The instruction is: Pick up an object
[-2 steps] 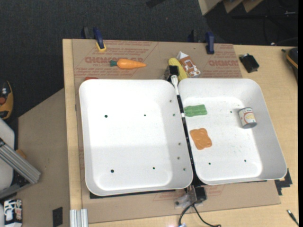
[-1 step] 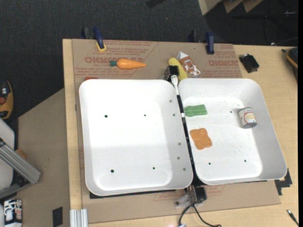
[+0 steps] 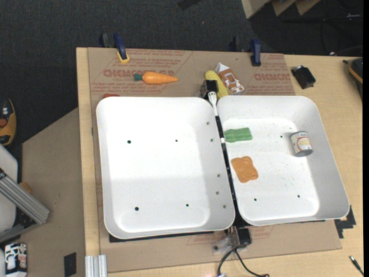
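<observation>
The right bin point(image 3: 323, 172) holds three objects. A flat green piece point(image 3: 237, 135) lies near its left wall. Below that rests a flat orange piece point(image 3: 245, 169). A small silver can point(image 3: 300, 143) lies on its side toward the right wall. The left bin point(image 3: 109, 172) shows bare white floor with a few dark dots.
Behind the bins, on the brown board, lie a toy carrot point(image 3: 155, 78), a yellow banana-like toy point(image 3: 214, 83) and a small brown-and-white packet point(image 3: 229, 79). Two blue clamps point(image 3: 121, 48) point(image 3: 255, 52) grip the board's back edge. A black block point(image 3: 303, 77) sits at the back right.
</observation>
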### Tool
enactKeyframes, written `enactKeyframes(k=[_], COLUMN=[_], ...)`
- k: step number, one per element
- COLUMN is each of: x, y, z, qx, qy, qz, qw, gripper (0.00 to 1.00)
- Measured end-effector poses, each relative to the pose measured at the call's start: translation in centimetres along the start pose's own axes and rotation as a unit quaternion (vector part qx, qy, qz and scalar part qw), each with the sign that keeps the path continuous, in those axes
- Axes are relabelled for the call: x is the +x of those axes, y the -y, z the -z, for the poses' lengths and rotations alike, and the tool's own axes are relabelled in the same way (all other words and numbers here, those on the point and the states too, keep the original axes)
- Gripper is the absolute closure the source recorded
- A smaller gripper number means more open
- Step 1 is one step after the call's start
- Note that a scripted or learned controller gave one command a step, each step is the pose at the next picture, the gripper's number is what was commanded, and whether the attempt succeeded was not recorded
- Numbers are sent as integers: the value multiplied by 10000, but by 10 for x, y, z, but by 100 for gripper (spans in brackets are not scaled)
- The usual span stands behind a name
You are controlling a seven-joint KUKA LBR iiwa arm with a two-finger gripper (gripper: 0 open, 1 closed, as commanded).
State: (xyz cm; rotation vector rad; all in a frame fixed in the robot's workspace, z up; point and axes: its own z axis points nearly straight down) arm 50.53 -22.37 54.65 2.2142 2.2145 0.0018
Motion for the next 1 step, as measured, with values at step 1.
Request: enactKeyframes(k=[1], x=[80], y=[-42], z=[-65], qx=[67], qy=[-51], qz=[42], qw=[10000], gripper=[0])
